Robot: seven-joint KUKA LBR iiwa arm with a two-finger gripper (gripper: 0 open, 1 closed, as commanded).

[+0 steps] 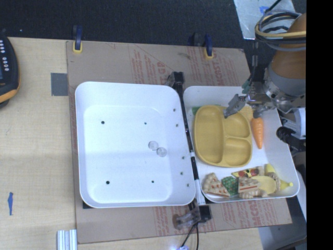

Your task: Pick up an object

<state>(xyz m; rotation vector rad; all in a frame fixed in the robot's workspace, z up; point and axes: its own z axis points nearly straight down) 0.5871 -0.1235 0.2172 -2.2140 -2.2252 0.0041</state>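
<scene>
Gripper [235, 106] sits over the yellow divided plate [222, 135] in the right bin [289, 155]. Carrot [257, 132] just beside the plate

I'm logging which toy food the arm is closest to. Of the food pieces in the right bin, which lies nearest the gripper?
The orange carrot, just right of the gripper beside the yellow plate. The other food pieces cluster at the bin's near edge.

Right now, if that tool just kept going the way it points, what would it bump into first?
Most likely the yellow divided plate: the tool points down-left at the plate's upper right edge. Height above it is unclear.

Bright even overhead light, soft shadows, slightly soft focus
</scene>
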